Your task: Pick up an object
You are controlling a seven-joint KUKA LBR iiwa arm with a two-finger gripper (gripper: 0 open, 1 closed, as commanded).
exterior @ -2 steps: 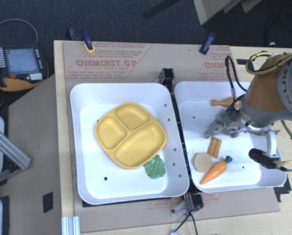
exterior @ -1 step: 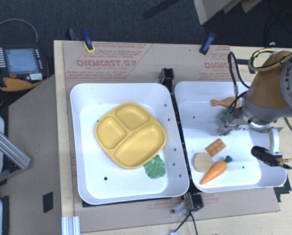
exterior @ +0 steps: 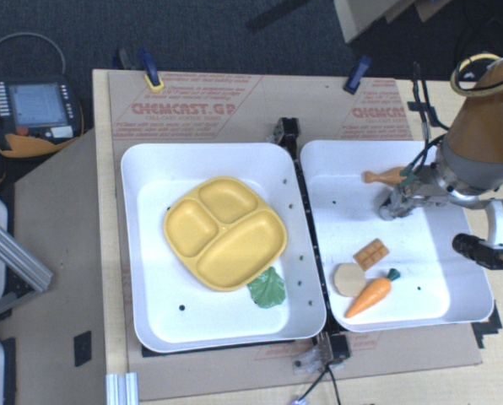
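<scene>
Yellow plate [exterior: 226, 231] one; carrot [exterior: 370, 296] one; cracker [exterior: 371, 253] one; end effector [exterior: 392, 205] grip unclear.

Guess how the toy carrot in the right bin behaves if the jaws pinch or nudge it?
The carrot tapers and looks round, so it would likely roll or pivot when nudged. Its glossy skin suggests light, stiff plastic that may slip from a pinch. It touches the beige disc, which would probably shift too.

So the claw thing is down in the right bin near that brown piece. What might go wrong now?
The gripper sits low beside the brown drumstick-shaped toy, so it may just nudge the toy away and close on nothing. The toy lies near the back wall of the right bin, which could crowd the approach. The carrot, round beige piece and cracker cluster closely, so grabbing one might drag another.
</scene>
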